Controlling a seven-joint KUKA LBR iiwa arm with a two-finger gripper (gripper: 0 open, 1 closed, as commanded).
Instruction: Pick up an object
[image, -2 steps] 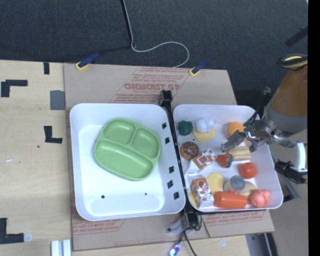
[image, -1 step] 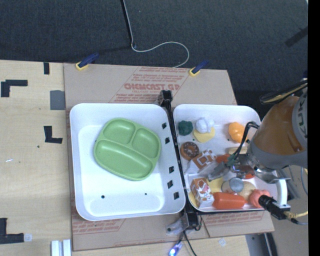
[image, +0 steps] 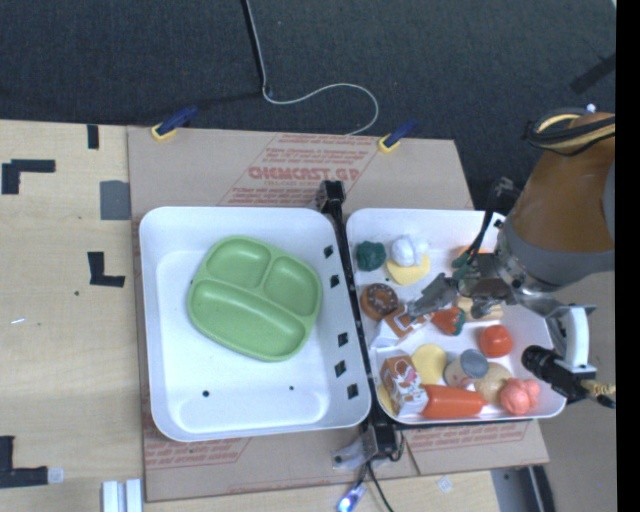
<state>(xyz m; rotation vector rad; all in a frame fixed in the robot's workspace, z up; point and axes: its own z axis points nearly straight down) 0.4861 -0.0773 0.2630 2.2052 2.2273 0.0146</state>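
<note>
Front of right bin (image: 545, 415): carrot (image: 452, 402), pink ball (image: 518, 396), snack packet (image: 399, 384). Above them the gripper (image: 432, 297) is lowered among the toys beside the doughnut (image: 380, 299); finger state cannot be told. Nothing visibly lifted; the pick remains undone.

A heap of small toy foods (image: 440, 350) is seen in the right bin (image: 440, 221), at the frame's lower right: a brown doughnut (image: 380, 299), a yellow piece (image: 429, 361), a red tomato (image: 494, 340), an orange carrot (image: 452, 402) and a pink ball (image: 518, 396), lying close together.
</note>
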